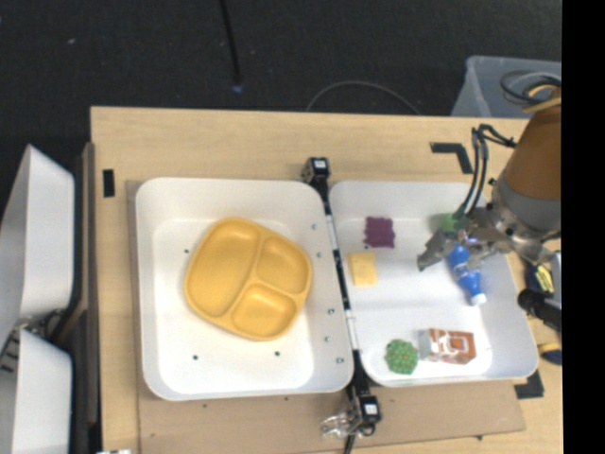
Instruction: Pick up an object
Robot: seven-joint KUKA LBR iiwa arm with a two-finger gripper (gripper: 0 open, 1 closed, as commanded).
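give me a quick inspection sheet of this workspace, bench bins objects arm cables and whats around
surface: wooden bench bearing left bin and right bin, side by side.
job's things: right bin holds purple block, yellow block, green ball, orange-white packet, blue bottle, green item.
clutter: yellow divided plate in left bin.
grippers: end effector low over right bin beside the blue bottle; grasp unclear.
cables: black cables on the arm; thin black wire on the floor.
surroundings: dark floor, white containers left, grey tub upper right.
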